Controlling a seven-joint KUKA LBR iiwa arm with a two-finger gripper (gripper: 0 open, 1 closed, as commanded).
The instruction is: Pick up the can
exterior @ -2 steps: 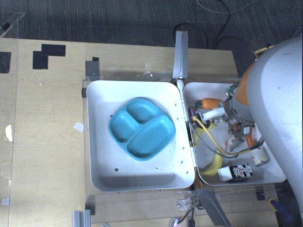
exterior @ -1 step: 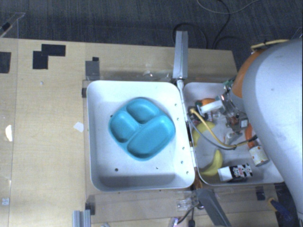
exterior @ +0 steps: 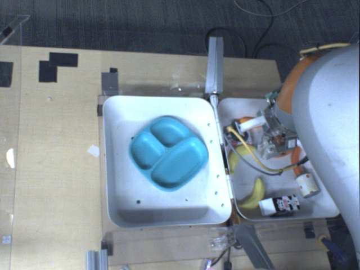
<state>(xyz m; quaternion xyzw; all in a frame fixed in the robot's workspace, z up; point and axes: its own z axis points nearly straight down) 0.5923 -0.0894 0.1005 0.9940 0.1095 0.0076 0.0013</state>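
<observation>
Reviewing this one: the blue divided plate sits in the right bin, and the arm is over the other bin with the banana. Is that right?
Not quite. The camera view shows the blue plate in the left bin, not the right one. The rest holds: the arm is over the other bin, where the banana lies.

Two bins, one blue plate, one banana

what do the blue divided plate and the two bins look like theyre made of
Blue divided plate: likely moulded plastic, going by its uniform colour, rounded compartments and soft sheen.
Left bin and right bin: probably thin formed plastic, smooth white with rounded corners, though painted metal can't be ruled out.
</observation>
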